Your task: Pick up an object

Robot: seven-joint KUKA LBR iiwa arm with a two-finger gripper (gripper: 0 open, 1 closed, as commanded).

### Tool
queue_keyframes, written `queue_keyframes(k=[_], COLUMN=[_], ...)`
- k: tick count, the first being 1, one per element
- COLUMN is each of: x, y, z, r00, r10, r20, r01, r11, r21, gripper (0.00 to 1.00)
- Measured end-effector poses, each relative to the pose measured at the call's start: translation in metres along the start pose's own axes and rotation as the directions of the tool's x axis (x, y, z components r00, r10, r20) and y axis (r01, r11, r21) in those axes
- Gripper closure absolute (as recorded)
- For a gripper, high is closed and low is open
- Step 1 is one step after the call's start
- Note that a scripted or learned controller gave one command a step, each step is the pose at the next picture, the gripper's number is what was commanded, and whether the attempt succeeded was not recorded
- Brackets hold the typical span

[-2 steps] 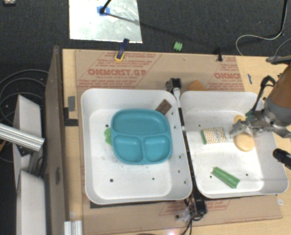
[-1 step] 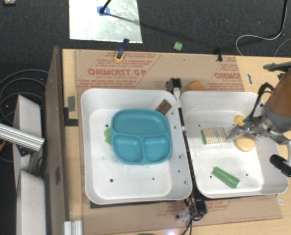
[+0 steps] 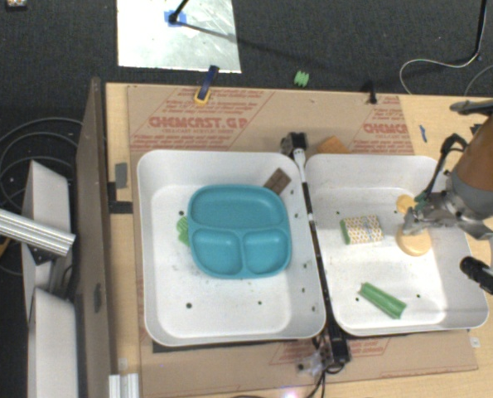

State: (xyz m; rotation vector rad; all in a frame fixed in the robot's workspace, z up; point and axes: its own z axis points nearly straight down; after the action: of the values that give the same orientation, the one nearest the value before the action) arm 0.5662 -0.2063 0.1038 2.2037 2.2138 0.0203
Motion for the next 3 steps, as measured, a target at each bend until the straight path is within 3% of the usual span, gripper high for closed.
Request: queue_keyframes(k=[1,2,3], x=[-0.001,0.000,0.000], y=[-0.007,0.042,0.040], z=[-0.107,-0.086,-0.087], r00=[1.000,1.000,1.000], r10=[0.000,-0.002,0.000], r20=[0.001,-0.002,-0.002], r01=[0.000,0.002,0.000], r11=[1.000,1.000,1.000], r21=[0.010,0.016,0.019], gripper=[1.00,1.00,0.00])
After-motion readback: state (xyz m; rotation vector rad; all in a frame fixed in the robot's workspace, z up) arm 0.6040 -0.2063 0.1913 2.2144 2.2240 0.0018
